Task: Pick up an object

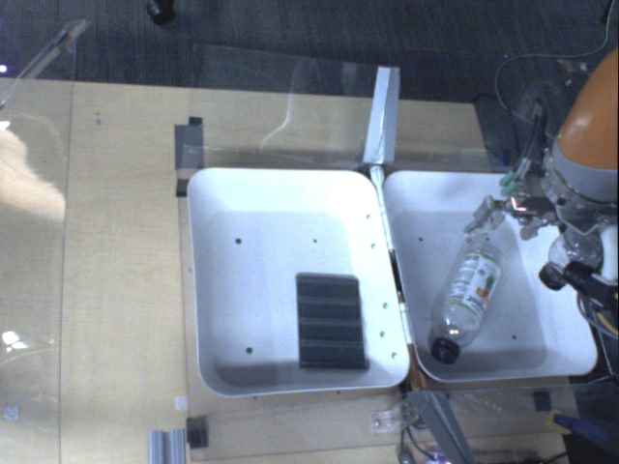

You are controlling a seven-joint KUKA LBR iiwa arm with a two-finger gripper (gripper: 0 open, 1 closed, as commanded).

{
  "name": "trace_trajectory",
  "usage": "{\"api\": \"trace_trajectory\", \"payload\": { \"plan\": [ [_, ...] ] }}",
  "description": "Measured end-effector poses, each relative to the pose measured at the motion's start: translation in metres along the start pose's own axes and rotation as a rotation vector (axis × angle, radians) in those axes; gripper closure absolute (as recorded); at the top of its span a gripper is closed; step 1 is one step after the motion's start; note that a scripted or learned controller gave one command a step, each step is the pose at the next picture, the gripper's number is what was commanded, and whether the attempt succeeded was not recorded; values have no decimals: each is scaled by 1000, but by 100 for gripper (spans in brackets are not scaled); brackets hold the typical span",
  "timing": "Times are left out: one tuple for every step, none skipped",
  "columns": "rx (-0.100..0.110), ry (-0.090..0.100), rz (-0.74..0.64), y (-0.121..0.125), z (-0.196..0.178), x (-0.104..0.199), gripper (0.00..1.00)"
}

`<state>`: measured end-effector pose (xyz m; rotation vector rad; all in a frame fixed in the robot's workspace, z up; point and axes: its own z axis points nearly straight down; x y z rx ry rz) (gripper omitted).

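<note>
A clear plastic bottle [468, 291] with a black cap lies in the right bin [561, 351], cap toward the front edge and base toward the back. My gripper [495, 207] hangs over the right bin just behind the bottle's base end. It is open, with nothing between its fingers. The arm's orange band [595, 114] rises above it at the right. A black ribbed rectangular block [331, 321] lies flat in the left bin [218, 259], near its front.
The two white bins meet at a central rim [387, 259]. A metal strut [383, 114] stands behind that junction. Cables [527, 75] loop at the back right, and hardware [430, 433] sits below the front edge.
</note>
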<state>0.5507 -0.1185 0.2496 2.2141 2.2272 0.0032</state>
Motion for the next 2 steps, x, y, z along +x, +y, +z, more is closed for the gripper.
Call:
{"api": "trace_trajectory", "payload": {
  "plan": [
    [0,0,-120,-11,110,-37,0],
    [-38,-15,-202,-17,147,-20,0]
  ]
}}
